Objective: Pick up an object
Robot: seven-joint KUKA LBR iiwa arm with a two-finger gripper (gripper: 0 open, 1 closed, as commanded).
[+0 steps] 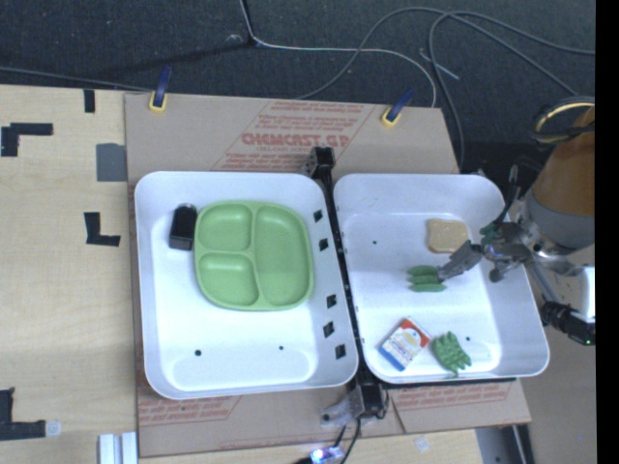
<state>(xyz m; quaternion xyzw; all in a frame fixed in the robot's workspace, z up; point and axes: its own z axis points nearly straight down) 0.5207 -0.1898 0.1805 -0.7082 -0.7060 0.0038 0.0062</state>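
Note:
My gripper [473, 266] reaches into the right bin [503, 351] from the right and stands open. Its left finger [456, 263] slants down to the edge of a small green toy [423, 278] lying mid-bin, and nothing sits between the fingers. A tan round piece [446, 234] lies just behind it. A small white, orange and blue packet [403, 343] and a green leafy toy [450, 352] lie near the bin's front wall.
The left bin [164, 356] holds a green divided plate [254, 255] and a small black block [183, 227] at its left. A black divider with clips [334, 259] runs between the bins. Cables [387, 42] trail across the dark floor behind.

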